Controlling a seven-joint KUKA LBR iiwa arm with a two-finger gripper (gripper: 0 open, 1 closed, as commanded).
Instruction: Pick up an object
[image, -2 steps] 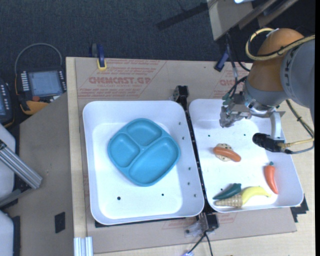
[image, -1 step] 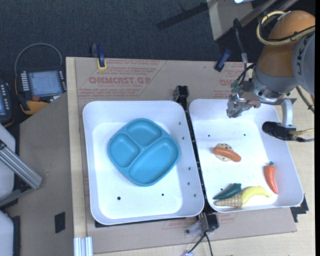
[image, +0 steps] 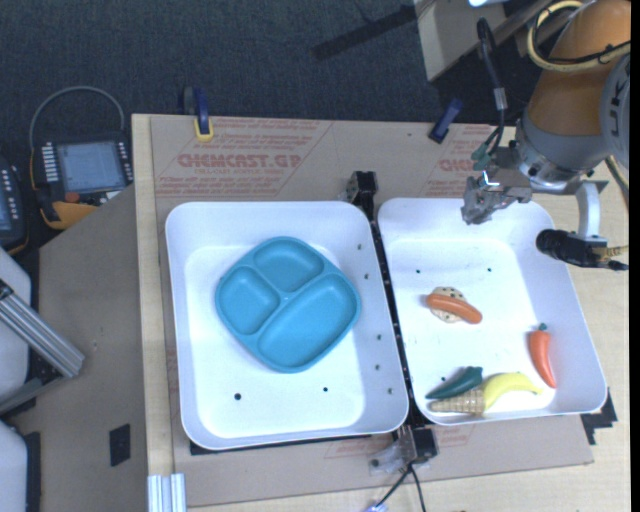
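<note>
Pick not begun – nothing lifted yet.

Camera view: gripper (image: 487, 205) hangs over far rim of right bin (image: 560, 300), w/ nothing between its jaws; can't tell if open or closed. All candidates lie on right bin floor: hot dog (image: 454, 306) mid-bin, well apart from gripper; carrot (image: 541, 357) by right wall; banana (image: 510, 389), corn cob (image: 461, 404) & dark green piece (image: 457, 382) bunched at near edge. Left bin (image: 190, 300) has blue plate (image: 288, 316). Left to do, by my read: choose item, descend, grip, lift.
</note>
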